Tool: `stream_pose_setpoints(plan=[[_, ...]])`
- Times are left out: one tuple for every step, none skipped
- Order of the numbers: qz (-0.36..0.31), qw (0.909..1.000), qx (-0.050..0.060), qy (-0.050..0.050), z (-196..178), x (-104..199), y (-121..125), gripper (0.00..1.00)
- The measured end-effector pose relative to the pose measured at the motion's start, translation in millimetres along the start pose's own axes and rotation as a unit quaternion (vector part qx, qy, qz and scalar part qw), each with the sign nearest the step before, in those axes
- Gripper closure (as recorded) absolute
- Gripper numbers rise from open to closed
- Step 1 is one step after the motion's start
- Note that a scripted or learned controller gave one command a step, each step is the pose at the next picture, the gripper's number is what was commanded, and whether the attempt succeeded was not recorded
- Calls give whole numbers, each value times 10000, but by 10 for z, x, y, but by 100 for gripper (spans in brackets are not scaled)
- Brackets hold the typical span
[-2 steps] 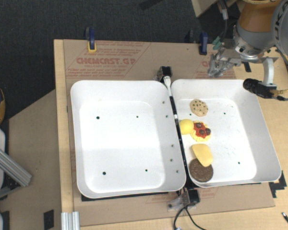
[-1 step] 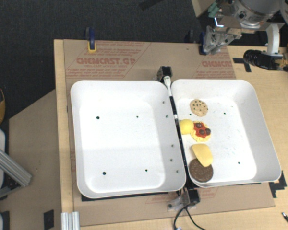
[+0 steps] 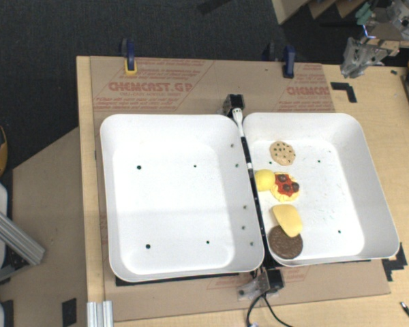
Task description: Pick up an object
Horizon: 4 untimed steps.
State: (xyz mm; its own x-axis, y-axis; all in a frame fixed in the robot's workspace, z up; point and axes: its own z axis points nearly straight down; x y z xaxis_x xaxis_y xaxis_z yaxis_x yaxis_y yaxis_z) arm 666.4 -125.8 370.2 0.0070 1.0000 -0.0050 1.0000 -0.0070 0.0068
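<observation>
A brown board (image 3: 191, 80) on the bench carries two white bins side by side. The left bin (image 3: 170, 196) sits beside the right bin (image 3: 347, 182), which has food pieces along its left wall: a cookie (image 3: 282, 152), a yellow piece (image 3: 264, 180), a red-topped piece (image 3: 285, 187), a yellow wedge (image 3: 288, 219) and a dark round biscuit (image 3: 285, 243). The gripper (image 3: 360, 54) hangs at the top right, beyond the bins, well apart from them all; whether it is parted or closed cannot be told.

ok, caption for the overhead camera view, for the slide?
Gripper parked above the bench's far right corner; cookie and other toy foods clustered along the right bin's left side.
</observation>
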Motion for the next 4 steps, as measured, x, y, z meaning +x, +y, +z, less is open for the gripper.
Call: stream_pose_setpoints(plan=[[-2,10000,0,-8,-244,-799,2,100],[-60,10000,60,39,300,-190,1,100],[-71,9999,70,45,1040,566,-16,100],[-72,10000,-38,27,-219,1222,-17,100]])
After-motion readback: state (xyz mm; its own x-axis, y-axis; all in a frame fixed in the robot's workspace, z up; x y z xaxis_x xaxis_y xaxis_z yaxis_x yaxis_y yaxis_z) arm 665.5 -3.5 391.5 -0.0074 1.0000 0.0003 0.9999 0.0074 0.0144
